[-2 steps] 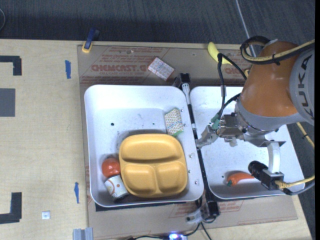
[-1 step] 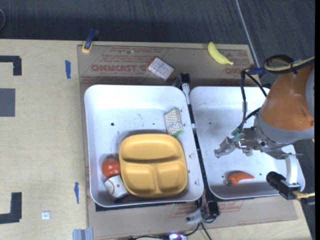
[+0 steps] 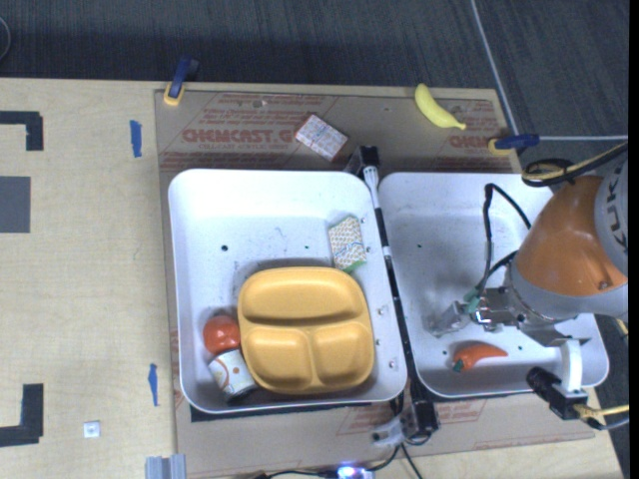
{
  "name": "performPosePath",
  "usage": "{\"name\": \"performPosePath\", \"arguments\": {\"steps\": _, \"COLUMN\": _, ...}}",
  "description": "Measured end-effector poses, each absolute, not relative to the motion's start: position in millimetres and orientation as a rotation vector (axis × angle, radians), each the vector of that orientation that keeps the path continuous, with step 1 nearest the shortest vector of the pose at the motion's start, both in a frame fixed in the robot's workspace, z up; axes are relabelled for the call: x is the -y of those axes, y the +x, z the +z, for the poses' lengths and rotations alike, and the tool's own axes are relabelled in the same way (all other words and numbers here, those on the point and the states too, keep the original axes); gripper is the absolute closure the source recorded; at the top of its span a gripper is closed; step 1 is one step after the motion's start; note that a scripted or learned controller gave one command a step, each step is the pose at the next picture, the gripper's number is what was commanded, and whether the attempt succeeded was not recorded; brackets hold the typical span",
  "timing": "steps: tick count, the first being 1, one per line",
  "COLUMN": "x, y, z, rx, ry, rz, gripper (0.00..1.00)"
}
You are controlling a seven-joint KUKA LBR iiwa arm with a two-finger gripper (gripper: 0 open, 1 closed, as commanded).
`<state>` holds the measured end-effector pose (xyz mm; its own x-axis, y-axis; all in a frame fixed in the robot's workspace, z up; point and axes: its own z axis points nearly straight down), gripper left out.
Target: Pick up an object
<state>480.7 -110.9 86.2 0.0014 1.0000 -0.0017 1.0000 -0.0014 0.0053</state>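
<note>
Single fixed camera, mounted above the light wooden bench [image 3: 80,297], looking down at a slant from moderate height. Both shallow white plastic bins [image 3: 190,267] fall within frame; the grey-and-orange arm's claw [image 3: 454,317] lies toward the lower right, the dark floor beyond the bench's far edge.

Left bin [image 3: 195,267]: yellow three-compartment tray [image 3: 305,327], upright, filling near-centre to right wall. Orange-red ball-like item [image 3: 221,333] touching tray's left edge. Small white-orange cup-like item [image 3: 231,372] in near-left corner, on its side, just beside tray. Patterned packet [image 3: 346,242] against right wall, tilted, past tray's far edge.
Right bin [image 3: 419,208]: orange carrot-shaped toy [image 3: 477,354], green tip, lying flat near front wall.
</note>
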Motion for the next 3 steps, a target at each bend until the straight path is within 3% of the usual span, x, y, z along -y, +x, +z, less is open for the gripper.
{"name": "performPosePath", "arguments": {"steps": 1, "x": 94, "y": 480.5, "z": 86, "rx": -2.22, "ry": 2.219, "rz": 0.004, "gripper": 0.0}}
{"name": "performPosePath", "arguments": {"steps": 3, "x": 93, "y": 502.0, "z": 85, "rx": -2.22, "ry": 2.222, "rz": 0.001, "gripper": 0.0}}
